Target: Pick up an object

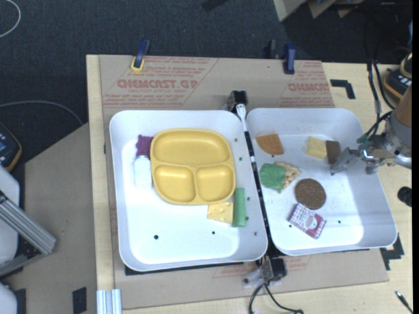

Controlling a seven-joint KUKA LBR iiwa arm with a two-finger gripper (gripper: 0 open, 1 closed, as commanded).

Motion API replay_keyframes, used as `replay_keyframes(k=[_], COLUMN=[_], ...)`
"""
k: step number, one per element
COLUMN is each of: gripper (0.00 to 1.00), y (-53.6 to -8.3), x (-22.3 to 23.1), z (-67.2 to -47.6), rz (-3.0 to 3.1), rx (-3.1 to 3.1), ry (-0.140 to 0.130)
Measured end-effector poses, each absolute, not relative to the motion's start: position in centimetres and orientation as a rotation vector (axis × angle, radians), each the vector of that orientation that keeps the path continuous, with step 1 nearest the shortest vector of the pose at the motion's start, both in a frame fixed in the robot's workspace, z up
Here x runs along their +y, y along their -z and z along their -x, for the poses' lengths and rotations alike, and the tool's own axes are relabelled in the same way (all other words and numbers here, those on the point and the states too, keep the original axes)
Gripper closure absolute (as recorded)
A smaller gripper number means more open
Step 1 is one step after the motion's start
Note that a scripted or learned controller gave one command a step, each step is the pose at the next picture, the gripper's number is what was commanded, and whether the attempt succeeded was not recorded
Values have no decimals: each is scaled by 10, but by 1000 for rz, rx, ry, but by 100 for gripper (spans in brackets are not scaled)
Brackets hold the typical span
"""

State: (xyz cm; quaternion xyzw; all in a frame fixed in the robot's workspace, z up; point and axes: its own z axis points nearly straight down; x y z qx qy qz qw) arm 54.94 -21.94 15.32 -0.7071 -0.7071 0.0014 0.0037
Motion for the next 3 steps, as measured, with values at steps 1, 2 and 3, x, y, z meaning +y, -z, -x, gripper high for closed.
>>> replay_keyframes(k=[1, 2, 3], gripper=[0, 0, 100], y=[-91, -85, -96], x=[-218, -215, -217], z=[-552, -553, -553], rz=[2211, 2214, 2219], rx=[-2217, -2219, -2222], ry=[3, 4, 3])
